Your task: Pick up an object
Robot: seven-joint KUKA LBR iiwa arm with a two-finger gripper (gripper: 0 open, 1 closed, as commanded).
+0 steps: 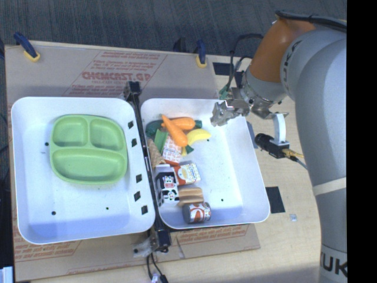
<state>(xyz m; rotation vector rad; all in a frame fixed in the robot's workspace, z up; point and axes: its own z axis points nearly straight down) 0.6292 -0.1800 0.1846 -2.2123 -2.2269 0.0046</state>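
From my remote seat I see the grey KUKA arm w/ orange band [277, 46] coming in from the right, its two-finger gripper [221, 115] hanging over the upper right part of the right shallow white bin [247, 170]. The fingers look bunched at a small metal tip; can't tell how far open they are, and I see nothing between them.

Objs are piled along the left side of that bin, near the divider. Top of pile: an orange plastic carrot [174, 131] lying diag., w/ a second orange toy veg piece [184, 122] just beside it and a dark green item [154, 128] tucked at the upper left. A yellow toy banana [198, 136] sits just right of the carrot, closest to the gripper but apart from it. Below: a white-and-red printed carton [171, 152], a small orange-and-white packet [189, 173], a black-and-white cow-pattern box [167, 187], a brown toy sausage-like block [189, 194], and a red-and-silver can [198, 213] on its side at the bin's lower edge.

Left shallow white bin [35, 205] holds a light green three-section plastic plate [88, 149], lying flat. Both bins rest on brown cardboard [118, 69] on the desk, clipped at the top w/ blue-and-yellow clamps [26, 47].
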